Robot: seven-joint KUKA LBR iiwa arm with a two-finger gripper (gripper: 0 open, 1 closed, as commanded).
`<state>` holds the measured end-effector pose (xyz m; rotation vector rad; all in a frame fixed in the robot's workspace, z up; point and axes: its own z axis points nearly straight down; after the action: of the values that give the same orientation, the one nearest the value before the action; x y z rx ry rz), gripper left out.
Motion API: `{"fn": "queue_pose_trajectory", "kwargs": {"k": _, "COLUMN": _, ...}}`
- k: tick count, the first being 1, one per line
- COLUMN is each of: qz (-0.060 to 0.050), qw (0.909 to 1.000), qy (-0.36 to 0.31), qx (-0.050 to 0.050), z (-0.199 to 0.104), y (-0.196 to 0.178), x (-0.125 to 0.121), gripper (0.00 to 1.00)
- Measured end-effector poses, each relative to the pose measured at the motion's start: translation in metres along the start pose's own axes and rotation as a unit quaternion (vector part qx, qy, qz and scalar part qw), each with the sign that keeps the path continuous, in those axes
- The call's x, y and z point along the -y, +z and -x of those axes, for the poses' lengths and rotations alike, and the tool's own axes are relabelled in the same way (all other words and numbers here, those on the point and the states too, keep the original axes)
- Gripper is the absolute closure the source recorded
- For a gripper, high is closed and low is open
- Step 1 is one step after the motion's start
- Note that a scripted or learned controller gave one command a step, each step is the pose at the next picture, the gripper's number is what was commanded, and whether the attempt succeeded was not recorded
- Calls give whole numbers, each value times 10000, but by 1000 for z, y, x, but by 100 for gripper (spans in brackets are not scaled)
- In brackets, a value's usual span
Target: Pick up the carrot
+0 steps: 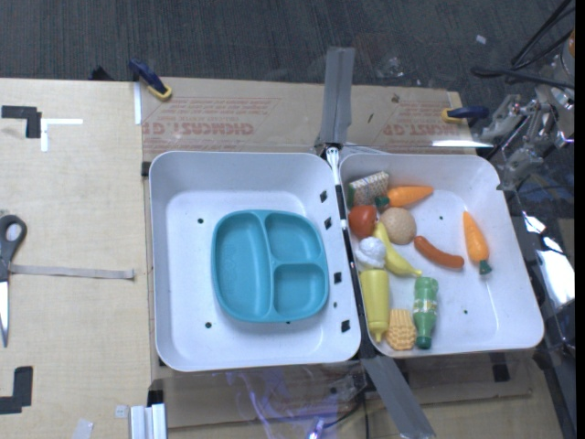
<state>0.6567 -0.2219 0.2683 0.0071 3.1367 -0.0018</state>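
An orange carrot (474,238) with a green stem end lies by itself near the right wall of the right bin (498,323), pointing away from me. A second orange, carrot-like piece (409,194) lies crosswise at the bin's far side, next to a brush-like toy (368,187). My gripper (535,124) appears as a metallic assembly at the upper right, beyond the bin's far right corner, well above and apart from both orange pieces. Nothing shows in its grasp.
The right bin's left half is crowded with a tomato (363,219), potato (398,225), red sausage (439,252), banana (399,260), yellow bottle (374,300), corn (400,329) and green bottle (425,311). The left bin (174,273) holds a blue divided plate (271,265).
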Motion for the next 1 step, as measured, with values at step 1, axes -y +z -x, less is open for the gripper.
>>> {"fn": "queue_pose_trajectory", "kwargs": {"k": 1, "qz": 0, "qw": 9940, "qy": -1092, "qx": 3, "z": -19, "y": 122, "x": -1, "gripper": 0}}
